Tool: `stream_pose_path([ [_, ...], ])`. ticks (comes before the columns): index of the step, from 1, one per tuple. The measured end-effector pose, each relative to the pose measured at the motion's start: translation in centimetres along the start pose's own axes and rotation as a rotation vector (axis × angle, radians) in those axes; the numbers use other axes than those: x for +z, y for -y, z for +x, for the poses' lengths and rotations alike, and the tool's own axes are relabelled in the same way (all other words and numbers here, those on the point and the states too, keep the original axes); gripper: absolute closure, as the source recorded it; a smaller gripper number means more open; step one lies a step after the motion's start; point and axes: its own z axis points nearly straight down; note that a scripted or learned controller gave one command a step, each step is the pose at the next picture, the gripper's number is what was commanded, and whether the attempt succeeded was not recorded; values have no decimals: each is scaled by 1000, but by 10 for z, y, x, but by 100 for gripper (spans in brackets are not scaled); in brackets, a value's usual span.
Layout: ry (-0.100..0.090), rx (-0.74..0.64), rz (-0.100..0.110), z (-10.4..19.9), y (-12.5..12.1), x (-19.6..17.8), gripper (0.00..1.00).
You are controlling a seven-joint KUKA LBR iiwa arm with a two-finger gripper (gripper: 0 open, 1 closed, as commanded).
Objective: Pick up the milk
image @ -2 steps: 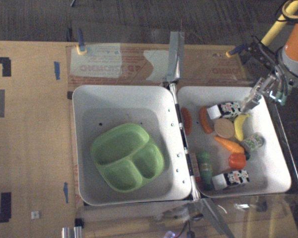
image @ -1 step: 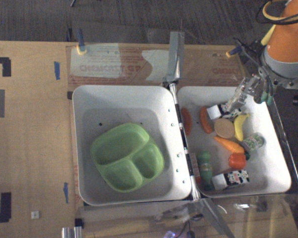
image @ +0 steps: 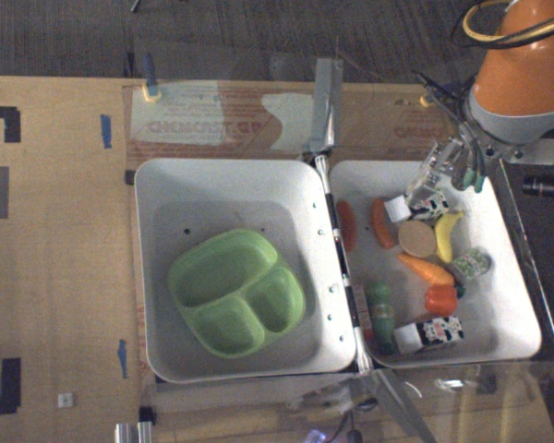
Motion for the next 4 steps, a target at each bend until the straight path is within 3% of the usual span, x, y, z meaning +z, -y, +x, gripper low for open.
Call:
stream_pose_path([
  [2,3,15,-3,16,-15,-9,100],
  [3,-1,-117,1,47,-41,3,100],
  [4,-1,-212,1,38,44,35,100],
])
